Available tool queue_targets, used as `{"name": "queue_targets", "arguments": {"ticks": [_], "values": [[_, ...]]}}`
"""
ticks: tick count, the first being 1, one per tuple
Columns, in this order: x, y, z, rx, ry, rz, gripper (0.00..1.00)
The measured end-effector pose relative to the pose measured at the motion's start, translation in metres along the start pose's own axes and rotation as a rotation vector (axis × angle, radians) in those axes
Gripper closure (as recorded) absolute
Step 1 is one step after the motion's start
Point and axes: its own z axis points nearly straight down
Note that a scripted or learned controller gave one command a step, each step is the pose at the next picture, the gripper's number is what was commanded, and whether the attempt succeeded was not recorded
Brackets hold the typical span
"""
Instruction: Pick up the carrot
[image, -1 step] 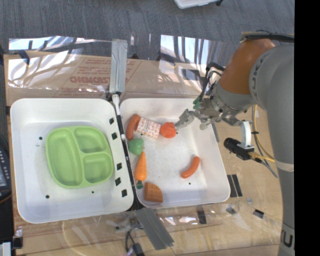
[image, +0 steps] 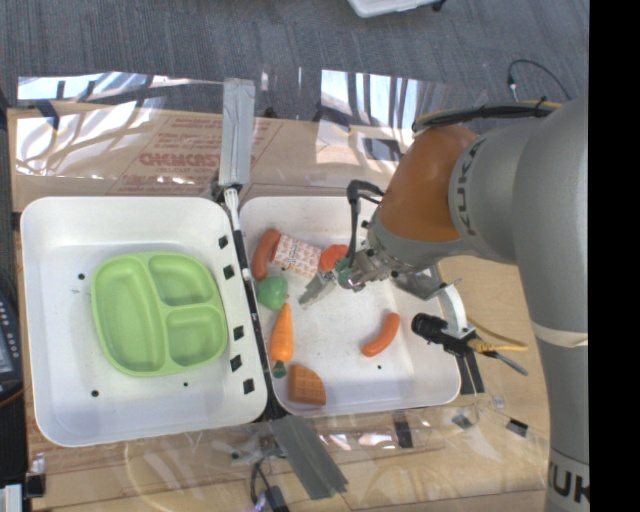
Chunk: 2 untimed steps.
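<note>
Carrot (image: 283, 334) in right bin (image: 432, 371)

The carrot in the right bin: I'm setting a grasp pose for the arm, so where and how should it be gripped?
Grip the carrot across its thick orange middle, coming straight down. It lies flat, lengthwise along the bin's left wall, green end nearest the waffle. Closing across its narrow width looks likeliest to work, though the wall leaves one finger little room. The gripper hangs beside the green toy.
</note>
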Motion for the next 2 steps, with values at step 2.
{"name": "queue_targets", "arguments": {"ticks": [2], "values": [[0.0399, -0.0682, 0.0407, -0.024, -0.033, -0.497, 0.00]]}}
